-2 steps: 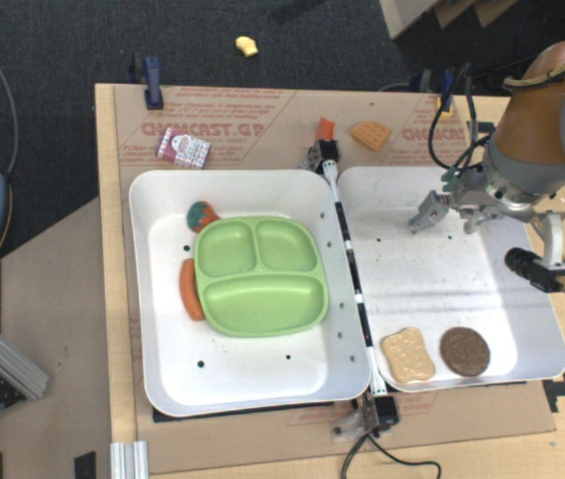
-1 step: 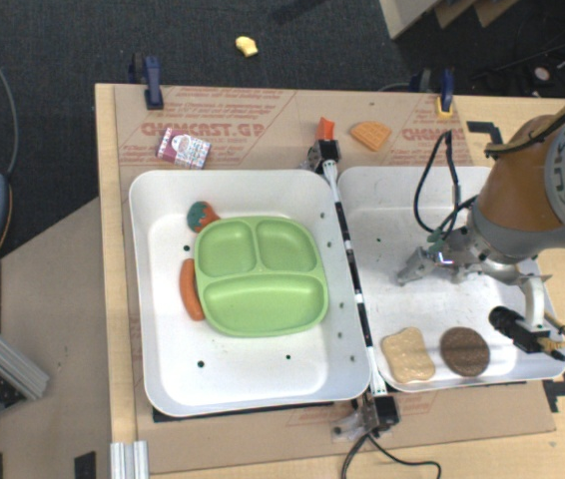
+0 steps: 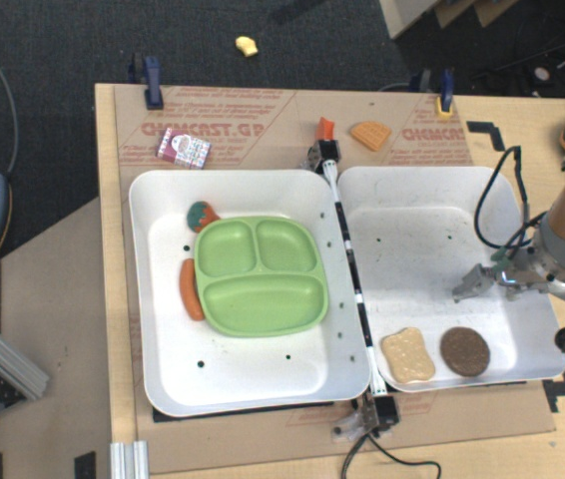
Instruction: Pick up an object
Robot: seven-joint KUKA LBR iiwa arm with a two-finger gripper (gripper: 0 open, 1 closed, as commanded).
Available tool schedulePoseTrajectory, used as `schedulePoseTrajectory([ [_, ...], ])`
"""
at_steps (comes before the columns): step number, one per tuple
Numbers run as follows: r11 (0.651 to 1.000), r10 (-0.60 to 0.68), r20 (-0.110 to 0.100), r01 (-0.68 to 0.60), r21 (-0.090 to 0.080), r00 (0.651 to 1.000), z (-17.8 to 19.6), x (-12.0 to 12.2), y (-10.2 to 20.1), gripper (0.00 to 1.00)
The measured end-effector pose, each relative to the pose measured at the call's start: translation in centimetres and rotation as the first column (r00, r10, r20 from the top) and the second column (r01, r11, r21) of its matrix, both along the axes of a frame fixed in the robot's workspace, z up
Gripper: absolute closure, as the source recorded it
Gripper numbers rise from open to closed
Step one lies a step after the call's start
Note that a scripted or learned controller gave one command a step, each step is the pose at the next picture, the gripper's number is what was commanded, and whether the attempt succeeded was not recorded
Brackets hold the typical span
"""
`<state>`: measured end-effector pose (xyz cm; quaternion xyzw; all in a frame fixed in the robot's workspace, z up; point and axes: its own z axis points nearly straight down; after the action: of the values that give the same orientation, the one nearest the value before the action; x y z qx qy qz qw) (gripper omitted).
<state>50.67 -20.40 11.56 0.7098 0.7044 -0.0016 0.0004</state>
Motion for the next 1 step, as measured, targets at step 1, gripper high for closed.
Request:
schedulePoseTrajectory([
  [1, 1.0, 0.009, 0.006, -0.009, 0.002, 1.0, 5.97, -2.72, 3.05, 0.0],
])
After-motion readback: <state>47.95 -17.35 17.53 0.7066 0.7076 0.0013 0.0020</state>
